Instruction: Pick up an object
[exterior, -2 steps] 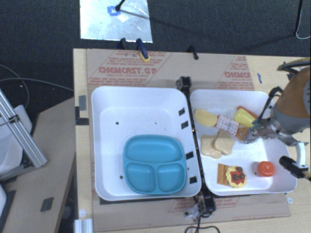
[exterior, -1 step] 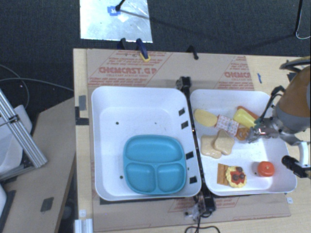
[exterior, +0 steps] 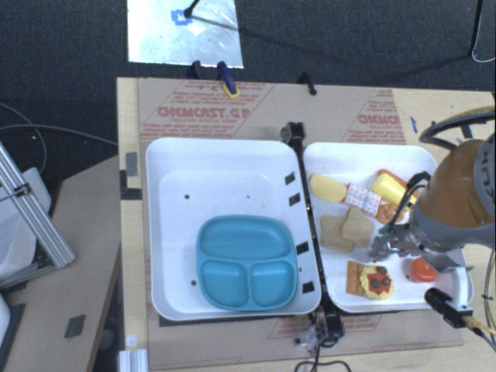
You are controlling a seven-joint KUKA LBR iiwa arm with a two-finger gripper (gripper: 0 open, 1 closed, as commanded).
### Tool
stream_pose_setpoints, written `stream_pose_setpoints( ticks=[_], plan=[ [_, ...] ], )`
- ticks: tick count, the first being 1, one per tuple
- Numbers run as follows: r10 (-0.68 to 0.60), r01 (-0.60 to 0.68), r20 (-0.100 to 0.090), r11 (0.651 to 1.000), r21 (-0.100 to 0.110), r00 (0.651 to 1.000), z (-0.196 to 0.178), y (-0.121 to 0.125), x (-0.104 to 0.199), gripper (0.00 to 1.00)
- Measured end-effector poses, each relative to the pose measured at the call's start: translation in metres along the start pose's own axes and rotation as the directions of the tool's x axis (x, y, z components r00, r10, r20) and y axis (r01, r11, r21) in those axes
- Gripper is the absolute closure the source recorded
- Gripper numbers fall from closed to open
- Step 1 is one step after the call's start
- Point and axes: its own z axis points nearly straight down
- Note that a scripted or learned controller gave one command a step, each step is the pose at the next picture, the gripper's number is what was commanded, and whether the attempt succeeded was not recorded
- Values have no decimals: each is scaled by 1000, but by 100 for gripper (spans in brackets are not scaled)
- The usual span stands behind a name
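My gripper [exterior: 385,244] hangs low in the right bin [exterior: 341,158], just right of two tan bread slices [exterior: 345,231]. In front of it lies a toast square with red topping [exterior: 371,280], and a small red tomato-like piece [exterior: 423,270] sits to its right, partly under the arm. Farther back in that bin lie a pale yellow oval [exterior: 328,187], a checkered cracker [exterior: 363,198] and a yellow-and-orange piece [exterior: 390,185]. The wrist hides the gripper's tips, and nothing can be seen held in it.
The left bin [exterior: 178,169] holds a blue divided plate [exterior: 248,262] at its front right. A black divider with clips [exterior: 304,200] runs between the bins. The grey and orange arm [exterior: 461,200] covers the right bin's right side.
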Motion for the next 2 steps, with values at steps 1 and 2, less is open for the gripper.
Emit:
stream_pose_setpoints(
  ticks=[1,2],
  plan=[
    [0,0,8,1000,-12,1000,11,70,-28,100],
    [2,-2,6,1000,-7,1000,11,67,-28,0]
  ],
)
